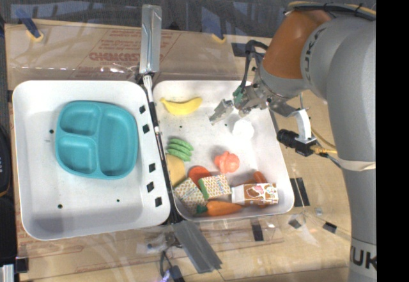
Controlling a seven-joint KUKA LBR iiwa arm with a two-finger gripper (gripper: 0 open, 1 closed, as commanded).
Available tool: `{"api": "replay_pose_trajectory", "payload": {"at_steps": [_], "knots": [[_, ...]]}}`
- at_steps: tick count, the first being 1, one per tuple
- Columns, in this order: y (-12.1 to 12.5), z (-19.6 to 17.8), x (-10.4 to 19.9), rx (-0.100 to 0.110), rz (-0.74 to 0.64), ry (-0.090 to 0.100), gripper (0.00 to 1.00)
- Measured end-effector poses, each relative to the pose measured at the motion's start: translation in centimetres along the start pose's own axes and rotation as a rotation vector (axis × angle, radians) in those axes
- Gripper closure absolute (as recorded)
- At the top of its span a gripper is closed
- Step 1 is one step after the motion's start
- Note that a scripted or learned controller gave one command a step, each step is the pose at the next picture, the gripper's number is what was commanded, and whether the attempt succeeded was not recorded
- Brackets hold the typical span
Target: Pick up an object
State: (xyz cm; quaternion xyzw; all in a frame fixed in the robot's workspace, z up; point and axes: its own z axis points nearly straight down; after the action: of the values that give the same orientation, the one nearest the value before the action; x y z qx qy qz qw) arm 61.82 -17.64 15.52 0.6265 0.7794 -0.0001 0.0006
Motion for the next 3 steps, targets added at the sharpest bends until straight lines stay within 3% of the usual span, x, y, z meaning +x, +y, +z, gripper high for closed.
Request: {"api": "replay_pose_trajectory", "payload": {"at_steps": [1,2,3], "knots": [[-2.3,6.5,8.7,0.005,-0.028,0.003,0.00],[5.2,6.3,5.8,0.002,0.051,0.001,0.00],[4.1,-3.8,8.5,0.000,0.202,0.000,0.00]]}}
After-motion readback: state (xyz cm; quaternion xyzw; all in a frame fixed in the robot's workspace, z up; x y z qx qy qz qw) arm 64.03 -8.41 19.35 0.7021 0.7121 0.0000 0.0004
